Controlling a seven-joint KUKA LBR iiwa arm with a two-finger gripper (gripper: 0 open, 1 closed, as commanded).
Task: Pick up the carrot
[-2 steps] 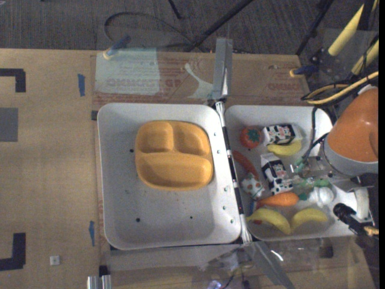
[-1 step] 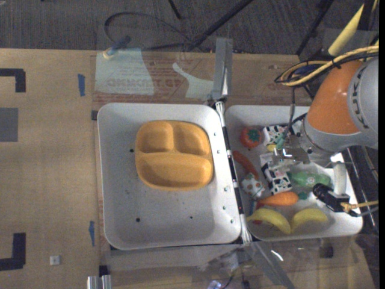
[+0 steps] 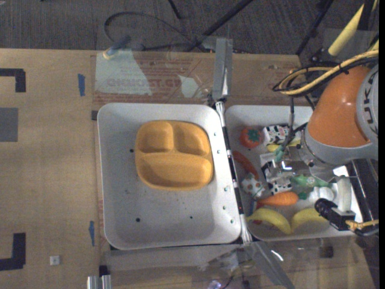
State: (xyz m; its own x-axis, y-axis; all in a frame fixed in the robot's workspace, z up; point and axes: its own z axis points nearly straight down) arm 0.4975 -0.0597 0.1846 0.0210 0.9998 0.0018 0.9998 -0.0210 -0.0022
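Bananas (image 3: 271, 219) front the carrot (image 3: 280, 200); gripper (image 3: 278, 172) indistinct amid clutter.

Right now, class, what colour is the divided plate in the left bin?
Yellow-orange all over; the plate shows best in the camera view, in the left bin.

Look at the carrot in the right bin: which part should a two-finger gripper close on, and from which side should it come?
Probably the orange body's middle, coming straight down. The carrot lies flat, lengthwise across the right bin, its green top toward the arm. Fingers should close across its narrow width. Two bananas lie close below and other toys crowd above, so sideways approaches look blocked. The gripper is above it.
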